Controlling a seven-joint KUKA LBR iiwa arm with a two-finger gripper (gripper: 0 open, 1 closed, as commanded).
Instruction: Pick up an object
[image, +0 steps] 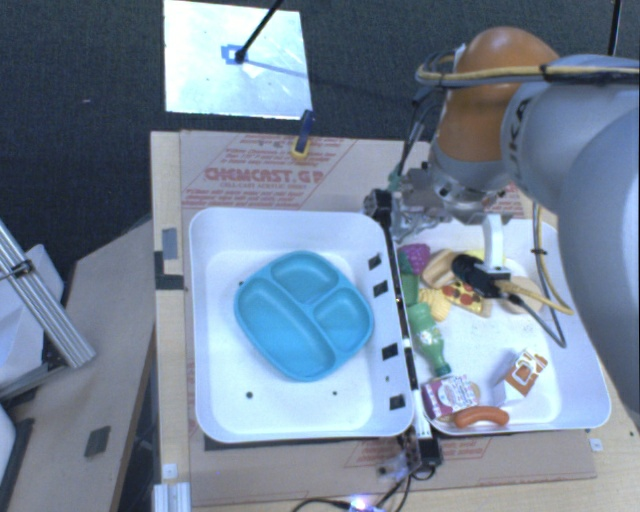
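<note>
The right bin (580, 400) holds several toy foods. A green bottle (431, 346) lies along its left wall. Purple grapes (414, 258) and a tan piece (439, 266) sit near the back left, with a pizza slice (466, 296) just in front of them. A pink packet (449, 392), a red sausage (480, 417) and a small orange-and-white carton (524, 371) lie toward the front. My gripper (407, 222) hangs low over the back left corner of this bin, just above the grapes. Nothing shows between its fingers.
The left bin (215, 400) holds a blue divided plate (303, 315). A black-clipped wall (392, 320) separates the two bins. The arm's grey body covers the back right of the right bin. A yellow-and-blue item (302, 138) rests on the cardboard behind the bins.
</note>
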